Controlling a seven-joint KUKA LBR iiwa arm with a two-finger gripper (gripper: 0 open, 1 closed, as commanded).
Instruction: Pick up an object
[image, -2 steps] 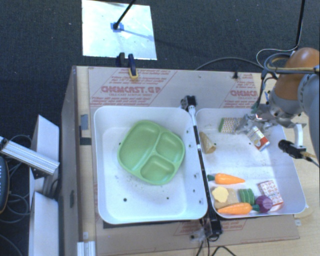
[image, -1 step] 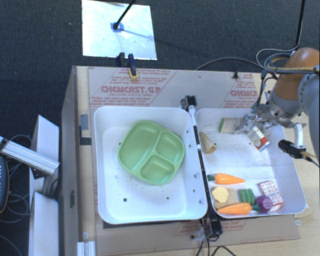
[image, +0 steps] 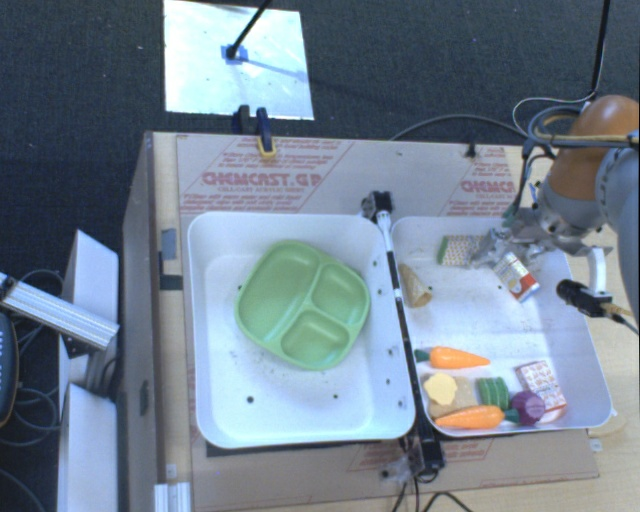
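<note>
Gripper (image: 497, 250): over right bin's (image: 580, 340) far end; finger state cannot tell.
Can (image: 515, 276): just beside gripper.
Green tray (image: 302, 304): left of right bin.

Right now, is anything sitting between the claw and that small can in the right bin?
Nothing visible does. The claw hangs at the far end of the right bin, with the small can just beside it; the carrots and other toys lie at the bin's near end.

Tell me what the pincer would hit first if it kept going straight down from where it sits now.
Probably the small red-and-white can lying right under the pincer in the right bin; depth is unclear, so it may already be touching it.
</note>
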